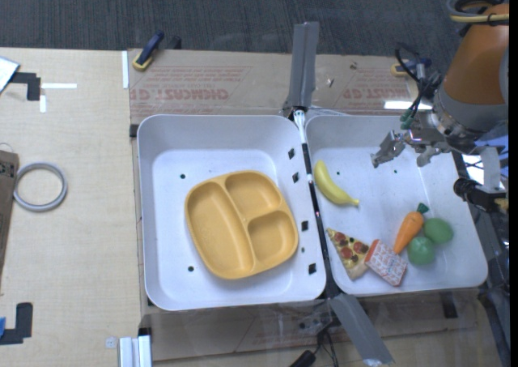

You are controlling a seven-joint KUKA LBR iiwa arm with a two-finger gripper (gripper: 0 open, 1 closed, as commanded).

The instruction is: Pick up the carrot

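Claw open and empty above right bin; carrot near front right, touching green balls, beside cracker: risk of nudging or snagging neighbours instead.

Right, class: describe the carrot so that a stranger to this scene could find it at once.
Look in the right-hand white bin, toward its near right corner. The carrot lies there tilted, beside two green round pieces. It is the only orange, tapered thing, topped with a small green tuft.
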